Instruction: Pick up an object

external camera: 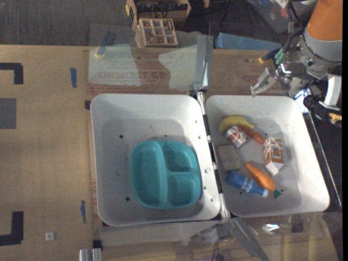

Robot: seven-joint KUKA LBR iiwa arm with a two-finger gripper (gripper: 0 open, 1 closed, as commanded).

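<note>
Several small things, a banana (236, 122), a can (236, 136) and a blue bottle (246, 184) among them, lie loose in the right bin (312, 194), while my hand (265, 82) hovers past its far rim, fingers spread and empty, ready to descend.

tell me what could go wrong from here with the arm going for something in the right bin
The items are bunched: the carrot lies against the blue bottle, and the can touches the banana, so the gripper may nudge or grab two. It hovers above the right bin by the far rim, so a straight descent could hit the wall.
</note>
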